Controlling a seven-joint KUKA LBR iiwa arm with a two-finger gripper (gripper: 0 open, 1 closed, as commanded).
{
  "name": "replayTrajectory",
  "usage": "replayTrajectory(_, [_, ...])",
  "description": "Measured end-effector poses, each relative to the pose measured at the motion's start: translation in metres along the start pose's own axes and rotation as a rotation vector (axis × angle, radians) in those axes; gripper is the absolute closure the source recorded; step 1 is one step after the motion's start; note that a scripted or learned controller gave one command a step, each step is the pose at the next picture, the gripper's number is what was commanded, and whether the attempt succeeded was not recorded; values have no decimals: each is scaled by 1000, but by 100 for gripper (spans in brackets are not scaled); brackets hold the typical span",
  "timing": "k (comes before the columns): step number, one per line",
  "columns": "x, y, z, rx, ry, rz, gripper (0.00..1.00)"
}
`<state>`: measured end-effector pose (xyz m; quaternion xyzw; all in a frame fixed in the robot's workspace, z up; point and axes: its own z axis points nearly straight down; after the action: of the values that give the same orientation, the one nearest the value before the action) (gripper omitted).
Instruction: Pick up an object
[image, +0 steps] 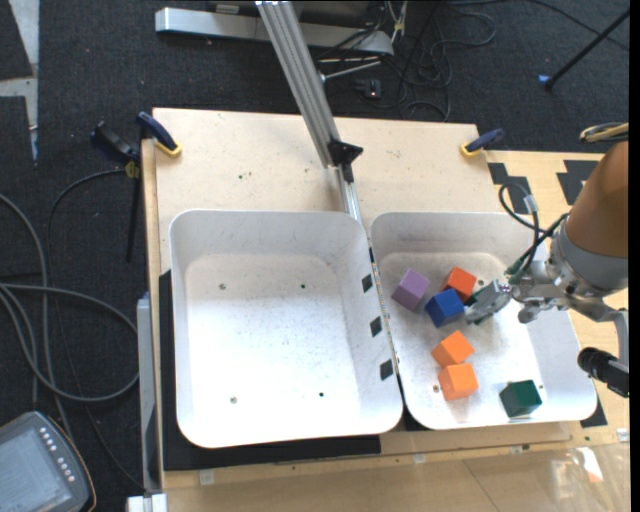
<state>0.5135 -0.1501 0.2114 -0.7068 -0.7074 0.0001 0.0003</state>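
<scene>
Camera view has the claw low in the right bin, can't tell if it's apart or together. Blue cube sits just left of it, practically touching.

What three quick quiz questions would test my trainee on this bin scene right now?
1. True or false: all the blocks lie in the right bin.
2. How many orange blocks are there?
3. Which block lies nearest the gripper: A purple, B blue, C green?

Key: 1 true; the left bin bears none. 2 three. 3 B.
</scene>
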Motion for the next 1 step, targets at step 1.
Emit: replayTrajectory(1, [0,0,0,-1,0,1,0])
